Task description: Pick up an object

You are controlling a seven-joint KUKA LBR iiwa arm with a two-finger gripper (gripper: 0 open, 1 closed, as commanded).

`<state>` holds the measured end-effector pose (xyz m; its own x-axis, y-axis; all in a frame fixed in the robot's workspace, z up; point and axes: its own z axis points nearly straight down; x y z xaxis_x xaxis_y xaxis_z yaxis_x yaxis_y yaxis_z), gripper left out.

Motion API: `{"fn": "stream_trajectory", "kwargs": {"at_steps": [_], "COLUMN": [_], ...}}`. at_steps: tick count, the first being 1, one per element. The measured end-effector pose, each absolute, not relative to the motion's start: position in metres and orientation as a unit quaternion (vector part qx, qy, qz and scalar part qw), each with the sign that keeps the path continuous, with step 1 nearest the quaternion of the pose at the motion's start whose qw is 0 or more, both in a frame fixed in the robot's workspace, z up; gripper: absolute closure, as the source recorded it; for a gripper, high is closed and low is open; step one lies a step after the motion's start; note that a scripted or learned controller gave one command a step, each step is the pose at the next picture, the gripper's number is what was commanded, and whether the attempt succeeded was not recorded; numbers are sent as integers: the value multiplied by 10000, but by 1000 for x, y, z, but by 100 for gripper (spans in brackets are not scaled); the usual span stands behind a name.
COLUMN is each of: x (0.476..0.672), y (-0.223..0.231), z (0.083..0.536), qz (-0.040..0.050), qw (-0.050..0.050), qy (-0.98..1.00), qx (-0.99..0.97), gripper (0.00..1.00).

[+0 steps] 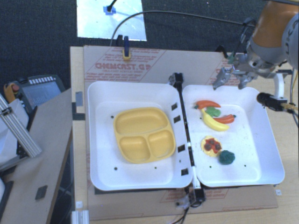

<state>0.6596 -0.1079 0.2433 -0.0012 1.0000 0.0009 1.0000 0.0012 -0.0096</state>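
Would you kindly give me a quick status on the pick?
Pincer open, holding nothing, above right bin's far edge. Banana, peppers, pizza, broccoli untouched. Nothing in the way.

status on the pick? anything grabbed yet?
Done: nothing visibly lifted. In hand: the tool hangs over the far rim of the right white bin, fingers spread, nothing between them. Left: the whole grasp. The yellow toy banana, orange toy carrot, green leafy piece, round pizza-like piece and dark green toy broccoli all lie in that bin.
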Motion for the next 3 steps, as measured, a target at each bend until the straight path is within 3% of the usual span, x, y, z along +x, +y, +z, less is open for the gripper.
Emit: {"fn": "stream_trajectory", "kwargs": {"at_steps": [1, 2, 3], "x": [662, 655, 663], "y": [-108, -101, -97], "z": [250, 193, 146], "qz": [-5, 8, 7], "qw": [-6, 10, 8], "qy": [-7082, -7078, -7091], "qx": [-7060, -7064, -7052], "gripper": [0, 0, 0]}}
